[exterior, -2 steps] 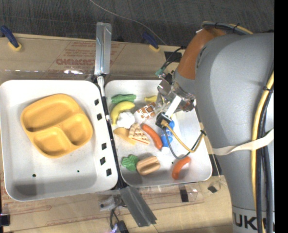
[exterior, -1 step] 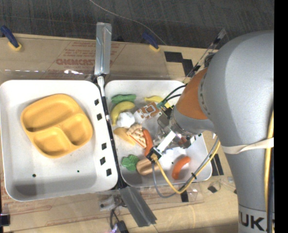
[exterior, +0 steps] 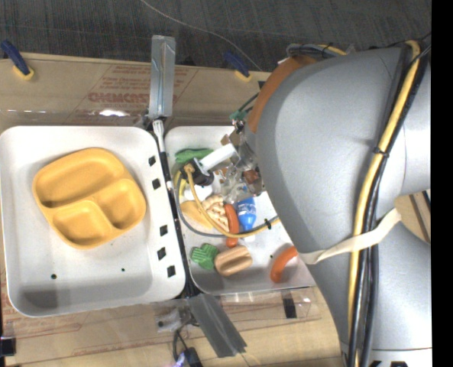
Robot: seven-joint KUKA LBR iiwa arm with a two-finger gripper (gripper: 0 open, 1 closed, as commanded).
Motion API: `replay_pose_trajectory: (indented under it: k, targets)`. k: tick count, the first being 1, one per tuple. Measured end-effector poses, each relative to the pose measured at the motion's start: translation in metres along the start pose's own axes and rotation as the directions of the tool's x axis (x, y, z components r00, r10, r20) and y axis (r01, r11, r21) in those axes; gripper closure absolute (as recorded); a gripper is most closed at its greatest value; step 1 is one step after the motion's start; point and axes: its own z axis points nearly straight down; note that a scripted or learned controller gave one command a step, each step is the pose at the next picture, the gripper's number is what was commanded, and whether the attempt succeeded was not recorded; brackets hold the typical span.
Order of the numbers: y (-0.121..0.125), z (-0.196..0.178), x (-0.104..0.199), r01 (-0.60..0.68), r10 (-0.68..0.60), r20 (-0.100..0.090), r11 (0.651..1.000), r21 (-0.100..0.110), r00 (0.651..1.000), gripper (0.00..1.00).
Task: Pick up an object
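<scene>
Yellow tray (exterior: pixel 88 196) in L bin (exterior: pixel 20 281)

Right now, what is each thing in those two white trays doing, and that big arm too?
Yellow divided plate: lying flat in the left bin, nothing on it.
Hot dog bun: lying loose in the right bin.
Green toy: resting beside the bun.
Orange piece: lying near the arm.
Gripper: lowered among the small toys in the right bin.

Yellow tray (exterior: pixel 88 197), white bins (exterior: pixel 20 151)
</scene>
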Motion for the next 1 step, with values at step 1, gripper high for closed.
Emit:
replay_pose_trajectory:
  k: [1]
  targets:
    - [0.0576,0.0263,-0.0722,0.065,-0.065,0.003,0.998,0.000,0.998,0.00]
